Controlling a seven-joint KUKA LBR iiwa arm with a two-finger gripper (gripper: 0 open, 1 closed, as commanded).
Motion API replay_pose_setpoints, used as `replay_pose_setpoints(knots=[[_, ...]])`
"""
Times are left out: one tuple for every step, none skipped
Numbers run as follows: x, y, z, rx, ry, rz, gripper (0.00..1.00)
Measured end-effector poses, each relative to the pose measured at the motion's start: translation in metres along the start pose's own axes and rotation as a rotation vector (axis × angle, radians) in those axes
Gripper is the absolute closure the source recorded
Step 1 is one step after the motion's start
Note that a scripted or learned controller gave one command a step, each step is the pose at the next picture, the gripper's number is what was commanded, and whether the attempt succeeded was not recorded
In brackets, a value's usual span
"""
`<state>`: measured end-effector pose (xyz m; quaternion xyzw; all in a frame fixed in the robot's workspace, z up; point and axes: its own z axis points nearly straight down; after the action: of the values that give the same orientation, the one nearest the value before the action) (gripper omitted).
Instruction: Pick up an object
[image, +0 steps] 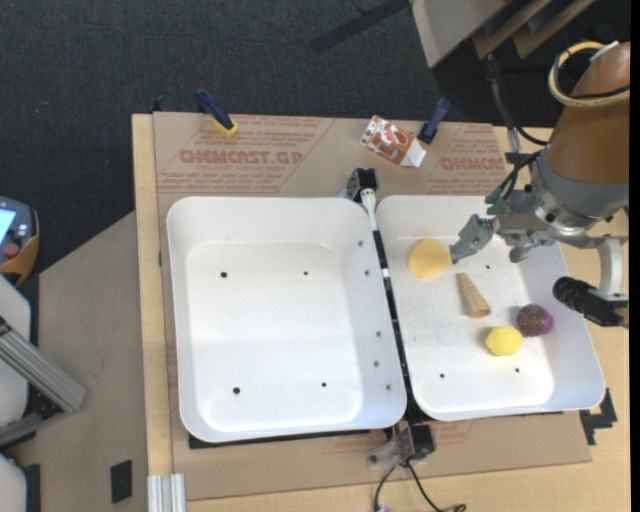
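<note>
Arm is seen reaching in from the right, orange band above the wrist, positioned over the upper part of the right bin. Gripper is held above the bin floor, approx. between the bin's back wall and the objs. Fingers are seen spread apart, one angled toward the left, the other toward the right; nothing is seen between them.

4 objs are located in the right bin, all lying on the floor, none gripped:
- yellow rounded obj, upper left of the bin, just beside the left finger tip; contact can't be told
- tan cone-shaped obj, lying tilted, near bin centre, below the gripper
- small yellow ball, lower right
- dark purple obj, just beside the yellow ball, up and to its right

Left bin is set against the right bin, w/ a black clip at the top of the shared edge. Both bins are carried on a cardboard sheet; a small red/white packet is lying on the cardboard behind the right bin.
</note>
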<state>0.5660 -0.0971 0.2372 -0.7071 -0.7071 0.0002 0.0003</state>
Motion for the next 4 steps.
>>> replay_pose_setpoints(knots=[[-0.058, -0.011, 0.124, 0.012, 0.000, 0.006, 0.00], [-0.088, 0.041, 0.154, -0.004, -0.003, 0.000, 0.00], [-0.113, -0.033, 0.153, 0.006, 0.001, 0.005, 0.00], [-0.111, -0.029, 0.142, -0.002, -0.002, 0.001, 1.00]])
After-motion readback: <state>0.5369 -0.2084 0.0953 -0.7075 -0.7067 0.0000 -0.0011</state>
